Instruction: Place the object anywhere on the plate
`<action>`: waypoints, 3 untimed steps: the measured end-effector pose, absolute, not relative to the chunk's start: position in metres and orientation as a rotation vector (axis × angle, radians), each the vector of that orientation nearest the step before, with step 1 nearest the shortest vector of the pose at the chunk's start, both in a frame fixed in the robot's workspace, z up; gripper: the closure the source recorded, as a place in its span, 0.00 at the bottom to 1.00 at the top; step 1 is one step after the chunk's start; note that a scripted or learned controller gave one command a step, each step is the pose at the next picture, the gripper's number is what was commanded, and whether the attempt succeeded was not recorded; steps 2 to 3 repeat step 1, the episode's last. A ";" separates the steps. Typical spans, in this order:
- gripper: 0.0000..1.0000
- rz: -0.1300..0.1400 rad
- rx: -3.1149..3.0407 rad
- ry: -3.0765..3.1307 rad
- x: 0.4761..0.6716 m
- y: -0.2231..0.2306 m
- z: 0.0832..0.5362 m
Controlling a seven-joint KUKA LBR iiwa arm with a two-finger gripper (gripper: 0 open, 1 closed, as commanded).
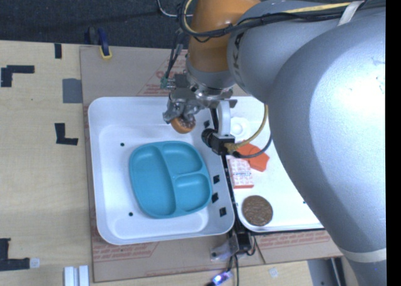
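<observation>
Pincer (183,116) looks clamped on a small brown round object (183,124), though it's a bit blurry, hovering just off the 12 o'clock rim of the blue divided plate (169,178), presumably lined up to drop it in.

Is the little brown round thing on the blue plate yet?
Not yet. The small brown round object sits at the gripper, above the white left bin, just past the far edge of the blue divided plastic plate.
</observation>
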State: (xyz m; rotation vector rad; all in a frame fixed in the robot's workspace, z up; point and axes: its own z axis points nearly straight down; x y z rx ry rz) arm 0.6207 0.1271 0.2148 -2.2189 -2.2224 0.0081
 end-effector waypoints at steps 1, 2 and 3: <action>0.00 0.007 -2.219 -2.223 0.621 0.127 0.216; 0.00 0.007 -2.219 -2.223 0.621 0.127 0.216; 0.00 0.007 -2.219 -2.223 0.621 0.127 0.216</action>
